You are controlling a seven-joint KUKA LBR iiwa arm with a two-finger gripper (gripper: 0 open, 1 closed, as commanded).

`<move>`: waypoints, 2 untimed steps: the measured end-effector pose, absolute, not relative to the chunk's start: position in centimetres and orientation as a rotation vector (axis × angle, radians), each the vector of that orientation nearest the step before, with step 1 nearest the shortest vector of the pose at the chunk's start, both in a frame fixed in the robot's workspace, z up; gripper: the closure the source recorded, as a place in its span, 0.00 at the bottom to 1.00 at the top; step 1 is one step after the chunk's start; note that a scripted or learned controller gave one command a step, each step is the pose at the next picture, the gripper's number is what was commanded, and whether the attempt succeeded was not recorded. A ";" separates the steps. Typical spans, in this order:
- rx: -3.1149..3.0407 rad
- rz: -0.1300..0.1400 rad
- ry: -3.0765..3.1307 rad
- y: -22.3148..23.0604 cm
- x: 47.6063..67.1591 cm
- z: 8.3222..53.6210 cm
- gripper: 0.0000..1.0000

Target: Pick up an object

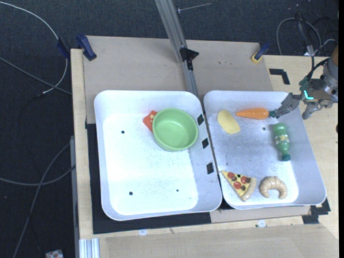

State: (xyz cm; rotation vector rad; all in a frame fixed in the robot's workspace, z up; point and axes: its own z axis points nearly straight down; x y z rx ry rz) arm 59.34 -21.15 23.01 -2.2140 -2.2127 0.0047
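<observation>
A golden-brown plastic croissant [273, 187] lies at the right bin's [314, 168] near edge, beside a triangular toy pizza slice [238, 184]. Farther back lie a green plastic bottle [280, 141], an orange toy carrot [252, 113] and a yellow lemon-like piece [229, 122]. The claw [294, 107] hangs spread and released over the bin's far right corner, one finger near the carrot's tip.
</observation>
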 end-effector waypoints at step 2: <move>-2.213 0.005 -2.213 -20.9 59.6 19.2 0.00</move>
